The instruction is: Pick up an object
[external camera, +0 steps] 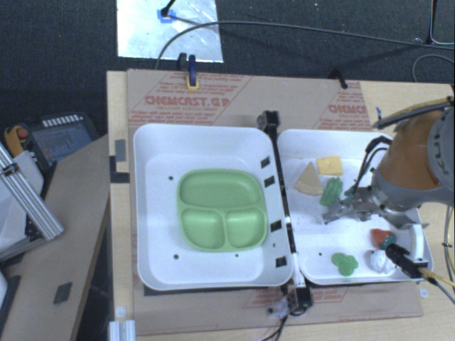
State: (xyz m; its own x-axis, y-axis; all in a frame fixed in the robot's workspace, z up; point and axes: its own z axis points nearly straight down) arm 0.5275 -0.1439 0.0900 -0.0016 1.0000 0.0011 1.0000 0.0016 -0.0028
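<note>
As the gripper (334, 214) is set low in the right bin (302, 261) just below the green pickle (330, 191), prob. for approach, jaw state can't be told.

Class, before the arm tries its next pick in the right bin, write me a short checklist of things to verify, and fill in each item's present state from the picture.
1. Objects available in the right bin: ok; tan wedge, yellow block, green pickle, green cluster lie there.
2. Hand over the right bin: ok.
3. Hand already holding something: cannot tell.
4. Green pickle free of neighbours: not ok; it sits close beside the tan wedge.
5. Green tray in the left bin, away from the arm: ok.
</note>
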